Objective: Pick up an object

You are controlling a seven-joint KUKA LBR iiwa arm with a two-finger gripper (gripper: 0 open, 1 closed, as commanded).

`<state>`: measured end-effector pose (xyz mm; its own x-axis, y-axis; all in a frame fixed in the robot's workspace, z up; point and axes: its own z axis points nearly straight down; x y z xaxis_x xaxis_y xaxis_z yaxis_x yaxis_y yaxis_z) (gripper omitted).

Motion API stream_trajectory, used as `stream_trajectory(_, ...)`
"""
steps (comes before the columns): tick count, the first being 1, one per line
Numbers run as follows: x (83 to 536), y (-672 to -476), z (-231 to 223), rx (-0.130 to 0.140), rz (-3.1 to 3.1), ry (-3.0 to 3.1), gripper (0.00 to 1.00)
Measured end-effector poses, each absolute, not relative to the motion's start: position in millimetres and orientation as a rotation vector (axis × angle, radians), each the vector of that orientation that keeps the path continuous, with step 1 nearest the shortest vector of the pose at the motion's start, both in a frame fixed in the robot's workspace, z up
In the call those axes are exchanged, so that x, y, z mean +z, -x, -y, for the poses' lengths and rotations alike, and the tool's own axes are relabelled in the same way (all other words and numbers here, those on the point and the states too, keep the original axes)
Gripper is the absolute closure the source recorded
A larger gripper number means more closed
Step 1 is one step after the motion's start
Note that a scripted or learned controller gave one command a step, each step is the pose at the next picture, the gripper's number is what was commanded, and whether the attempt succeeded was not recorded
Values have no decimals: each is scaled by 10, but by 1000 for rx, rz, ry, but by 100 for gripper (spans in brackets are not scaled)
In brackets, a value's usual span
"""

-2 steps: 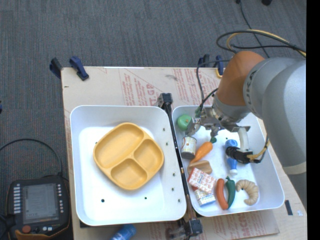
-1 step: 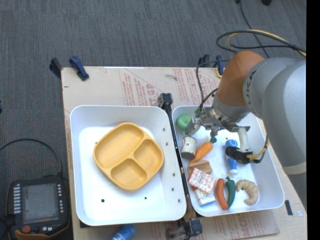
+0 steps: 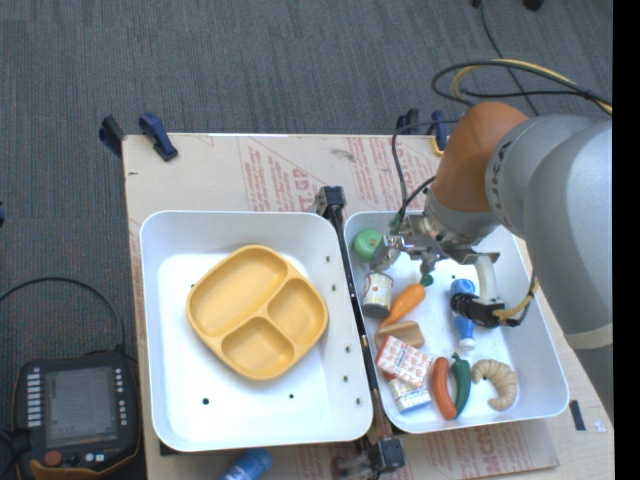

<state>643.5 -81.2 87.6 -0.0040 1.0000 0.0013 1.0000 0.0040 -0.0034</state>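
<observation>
My gripper (image 3: 408,259) hangs over the back left part of the right bin (image 3: 535,353), open, with bare bin floor between its fingers. A green ball (image 3: 367,241) lies just left of the left finger (image 3: 387,252). A small tin can (image 3: 377,293) and an orange carrot (image 3: 405,302) sit just in front of the gripper. A blue bottle (image 3: 463,314) lies to the right of the carrot. Nearer the front are a red-and-white carton (image 3: 403,360), a red sausage (image 3: 442,387), a green pepper (image 3: 461,382) and a tan croissant (image 3: 498,383).
The left bin (image 3: 170,408) holds a yellow divided plate (image 3: 258,311). The grey arm (image 3: 560,218) covers the back right of the right bin. A blue bottle (image 3: 245,464) lies on the bench in front of the bins. A pendant (image 3: 70,413) sits on the floor at left.
</observation>
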Motion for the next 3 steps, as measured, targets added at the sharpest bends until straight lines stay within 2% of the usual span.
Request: stream_trajectory(3,876,-6435,811,2,2224,2215,0)
